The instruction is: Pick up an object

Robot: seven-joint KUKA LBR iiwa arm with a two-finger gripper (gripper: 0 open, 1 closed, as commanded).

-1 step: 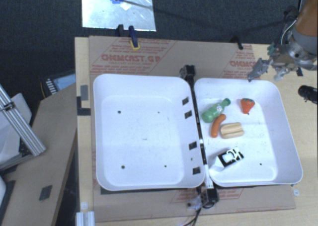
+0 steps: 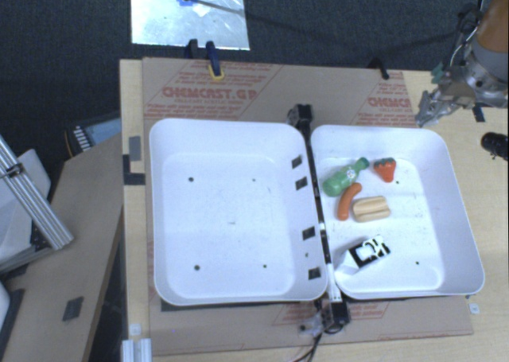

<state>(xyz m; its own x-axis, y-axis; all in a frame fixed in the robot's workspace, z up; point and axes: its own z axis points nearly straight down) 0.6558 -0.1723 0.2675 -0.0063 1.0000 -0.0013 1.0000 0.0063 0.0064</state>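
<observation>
Gripper (image 2: 430, 108) is what I check first: it hangs beyond the far right corner of the right bin (image 2: 457, 217), over the bench board and outside the rim, with nothing between its fingers that I can see; how far they are parted I cannot tell from this angle. Using that right bin as my landmark, all the objects lie inside it. A green bottle (image 2: 343, 177) sits in its far left part, a red strawberry (image 2: 386, 169) just to the right of it. An orange carrot (image 2: 347, 200) lies below the bottle, touching a tan bread roll (image 2: 371, 208) at the bin's middle. A black-and-white block (image 2: 368, 252) rests nearer the front edge. Left of it stands the left bin (image 2: 171, 193).
</observation>
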